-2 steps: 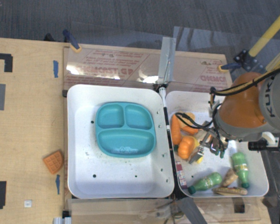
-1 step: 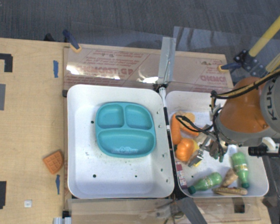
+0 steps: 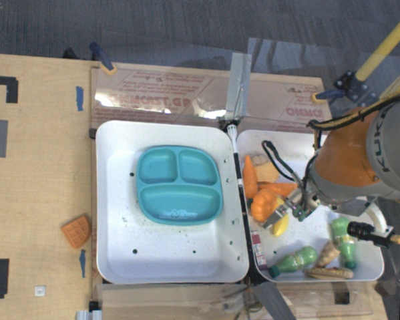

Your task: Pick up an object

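My gripper [image 3: 289, 212] is low over the left part of the right bin [image 3: 368, 268], under the orange wrist band. Its tip sits against a round orange toy [image 3: 264, 203] and right above a small yellow piece [image 3: 281, 226]. An orange carrot [image 3: 249, 176] lies along the bin's left wall, with a flat yellow-orange slab [image 3: 267, 171] beside it. At the front of that bin lie a green bottle-shaped toy [image 3: 294, 260], a tan piece [image 3: 329, 252], a brown stick [image 3: 330, 272] and another green toy [image 3: 343, 235]. The arm hides the bin's right middle.
The left bin [image 3: 112, 185] holds a teal divided plate [image 3: 179, 185]. A small orange waffle toy [image 3: 76, 230] lies on the wooden bench left of the bins. A black cable [image 3: 277, 159] loops over the right bin's back. A metal divider [image 3: 238, 91] stands behind the bins.
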